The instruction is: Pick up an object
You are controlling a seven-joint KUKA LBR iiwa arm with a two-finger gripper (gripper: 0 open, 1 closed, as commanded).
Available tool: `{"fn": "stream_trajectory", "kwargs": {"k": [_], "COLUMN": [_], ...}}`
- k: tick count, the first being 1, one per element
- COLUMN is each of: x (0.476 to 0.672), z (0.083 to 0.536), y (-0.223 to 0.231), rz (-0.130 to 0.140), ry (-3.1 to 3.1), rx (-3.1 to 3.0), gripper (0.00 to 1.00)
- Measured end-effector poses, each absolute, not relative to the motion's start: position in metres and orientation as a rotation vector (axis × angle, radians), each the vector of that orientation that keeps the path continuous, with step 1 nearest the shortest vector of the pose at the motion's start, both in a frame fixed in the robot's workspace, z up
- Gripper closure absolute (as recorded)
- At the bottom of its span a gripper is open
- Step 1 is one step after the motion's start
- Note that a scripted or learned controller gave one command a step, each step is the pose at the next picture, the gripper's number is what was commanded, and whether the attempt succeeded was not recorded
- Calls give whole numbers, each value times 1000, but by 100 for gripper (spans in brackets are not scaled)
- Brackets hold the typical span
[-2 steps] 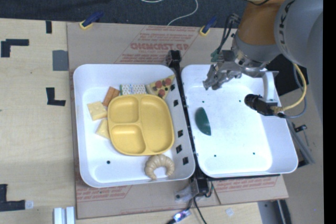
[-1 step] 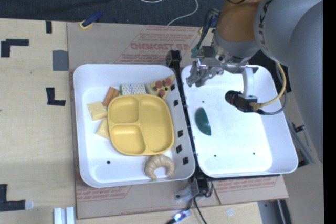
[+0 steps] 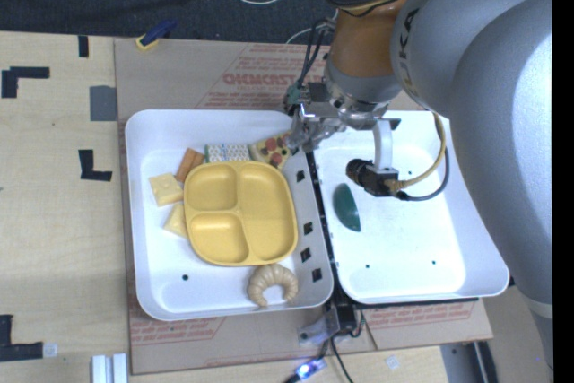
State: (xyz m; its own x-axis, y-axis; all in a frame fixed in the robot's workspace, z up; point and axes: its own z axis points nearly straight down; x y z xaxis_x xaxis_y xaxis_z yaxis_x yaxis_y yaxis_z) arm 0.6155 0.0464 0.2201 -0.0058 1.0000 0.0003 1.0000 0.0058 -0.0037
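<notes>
Camera view, seen from above at a slant: the gripper (image 3: 300,132) hung over the far end of the wall between the two bins; whether it was apart or together could not be told. A small mixed-colour item (image 3: 269,149) lay just left of it in the left bin (image 3: 143,139), touching the yellow plate (image 3: 240,213). A croissant (image 3: 273,282) lay near, a green piece (image 3: 347,207) in the right bin (image 3: 448,269).

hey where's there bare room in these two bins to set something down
Most room is in the right bin: its whole floor below and right of the green piece is bare. The left bin is crowded; the yellow divided plate fills its middle, with crackers beside it and the croissant below. Only its lower-left corner is bare. The gripper hangs over the divider.
</notes>
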Motion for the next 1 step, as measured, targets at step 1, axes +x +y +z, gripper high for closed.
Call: {"fn": "stream_trajectory", "kwargs": {"k": [1], "x": [617], "z": [223], "y": [43], "rz": [2], "ry": [-2224], "rx": [-2217], "gripper": [100]}}
